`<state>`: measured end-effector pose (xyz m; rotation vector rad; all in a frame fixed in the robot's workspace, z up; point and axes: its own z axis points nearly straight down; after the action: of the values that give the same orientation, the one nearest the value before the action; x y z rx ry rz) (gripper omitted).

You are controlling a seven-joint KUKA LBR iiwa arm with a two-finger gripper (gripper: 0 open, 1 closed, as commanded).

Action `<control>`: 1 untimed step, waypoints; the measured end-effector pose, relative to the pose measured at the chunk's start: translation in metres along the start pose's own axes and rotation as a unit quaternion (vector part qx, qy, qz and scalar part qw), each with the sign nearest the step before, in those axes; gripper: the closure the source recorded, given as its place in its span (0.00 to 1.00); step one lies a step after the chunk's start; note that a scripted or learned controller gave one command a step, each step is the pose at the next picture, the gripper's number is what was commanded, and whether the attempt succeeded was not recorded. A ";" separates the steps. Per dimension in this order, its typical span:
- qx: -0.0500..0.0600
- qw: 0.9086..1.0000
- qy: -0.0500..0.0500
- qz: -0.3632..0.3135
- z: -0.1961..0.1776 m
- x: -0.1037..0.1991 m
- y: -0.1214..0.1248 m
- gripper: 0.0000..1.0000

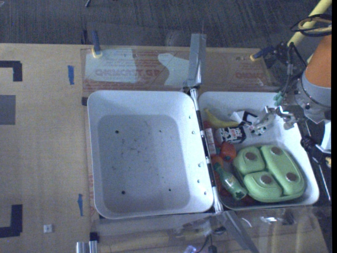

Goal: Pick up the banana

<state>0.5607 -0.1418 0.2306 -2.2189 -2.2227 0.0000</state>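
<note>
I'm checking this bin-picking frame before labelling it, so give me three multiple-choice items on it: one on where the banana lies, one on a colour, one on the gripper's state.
1. The curved yellow banana lies in:
A. the left white bin
B. the right white bin
C. the bench

2. The large moulded plastic tray with round hollows is:
A. green
B. blue
C. red

3. The arm's two-finger gripper is:
A. gripping the banana
B. over the left bin
C. over the right bin, apart from the banana

Answers: B, it rests at that bin's far left corner; A, pale green throughout; C, nothing yellow sits between its fingers.
</note>
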 end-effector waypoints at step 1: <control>-0.023 1.000 -0.005 -0.002 0.103 -0.024 -0.042 0.00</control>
<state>0.5187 -0.1660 0.1272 -2.2428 -2.2549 -0.0394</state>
